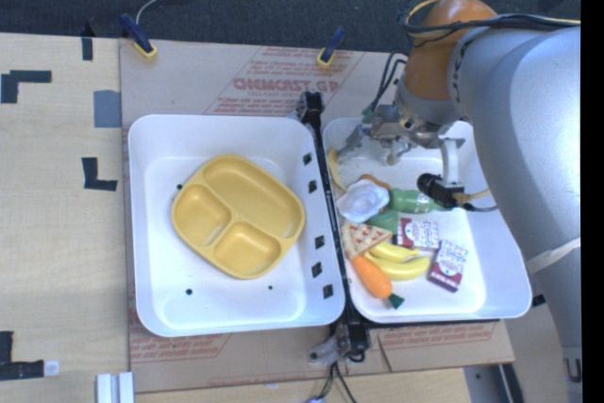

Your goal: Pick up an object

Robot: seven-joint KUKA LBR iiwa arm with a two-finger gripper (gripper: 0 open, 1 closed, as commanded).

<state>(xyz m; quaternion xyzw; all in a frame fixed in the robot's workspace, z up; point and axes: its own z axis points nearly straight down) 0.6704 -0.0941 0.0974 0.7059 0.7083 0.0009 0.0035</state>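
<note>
My gripper (379,144) hangs over the back left part of the right bin (500,293), open, with nothing between its fingers. Just in front of it lie a crumpled white cup (363,200) and a green object (411,200). Nearer the front are a pizza-slice toy (357,237), a yellow banana (396,261), an orange carrot (372,277) and two small red boxes (419,231) (449,265). The arm's grey body hides the bin's right side.
The left bin (151,297) holds a yellow divided plate (238,215). A black divider with clips (319,193) runs between the two bins. Cardboard lies under both bins, and a cable trails across the dark floor behind.
</note>
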